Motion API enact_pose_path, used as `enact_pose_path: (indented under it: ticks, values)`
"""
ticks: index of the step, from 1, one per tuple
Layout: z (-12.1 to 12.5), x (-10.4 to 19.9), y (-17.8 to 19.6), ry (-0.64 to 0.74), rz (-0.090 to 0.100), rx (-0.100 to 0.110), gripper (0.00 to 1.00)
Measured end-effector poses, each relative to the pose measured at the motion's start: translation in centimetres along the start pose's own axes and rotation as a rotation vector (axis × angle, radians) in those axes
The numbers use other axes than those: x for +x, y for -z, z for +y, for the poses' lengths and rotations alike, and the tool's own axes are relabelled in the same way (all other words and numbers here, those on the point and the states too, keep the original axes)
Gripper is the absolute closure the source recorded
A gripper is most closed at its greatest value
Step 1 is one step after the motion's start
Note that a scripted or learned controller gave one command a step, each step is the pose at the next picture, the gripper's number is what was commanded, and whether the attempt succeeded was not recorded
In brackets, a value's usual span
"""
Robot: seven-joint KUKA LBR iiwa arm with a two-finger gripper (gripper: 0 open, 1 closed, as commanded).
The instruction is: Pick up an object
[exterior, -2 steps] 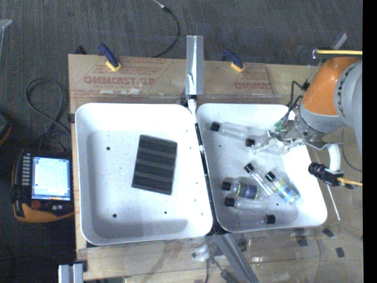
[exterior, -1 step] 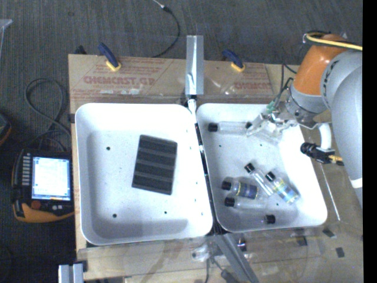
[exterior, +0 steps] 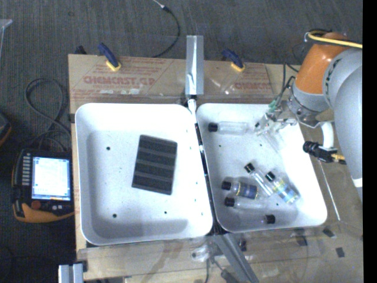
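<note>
My gripper (exterior: 268, 123) hangs over the back right part of the right bin (exterior: 315, 202). Just to its left lies a clear bottle (exterior: 231, 127) with a black cap, on its side near the bin's back wall. Several more small clear bottles with black caps lie in a cluster at the bin's front, among them one with a blue label (exterior: 242, 189) and another (exterior: 283, 188) to its right. A loose black cap (exterior: 270, 219) sits by the front wall. In the left bin (exterior: 88, 158) a black ridged slab (exterior: 155, 164) lies flat.
A metal divider post (exterior: 194, 63) stands at the back between the bins. Two blue clamps (exterior: 108, 56) hold the cardboard backing. A teach pendant (exterior: 44, 183) lies on the floor to the left. The arm's body (exterior: 347, 99) covers the right bin's right edge.
</note>
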State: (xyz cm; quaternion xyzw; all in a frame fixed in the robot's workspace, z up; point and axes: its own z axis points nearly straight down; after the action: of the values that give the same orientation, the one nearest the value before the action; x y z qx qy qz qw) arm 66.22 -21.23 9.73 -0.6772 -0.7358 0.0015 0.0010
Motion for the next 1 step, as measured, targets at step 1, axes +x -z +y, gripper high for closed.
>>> enact_pose_path:
  ticks: [1]
  values:
    - [0.02, 0.18, -0.03, 0.001, 0.003, 0.002, 0.00]
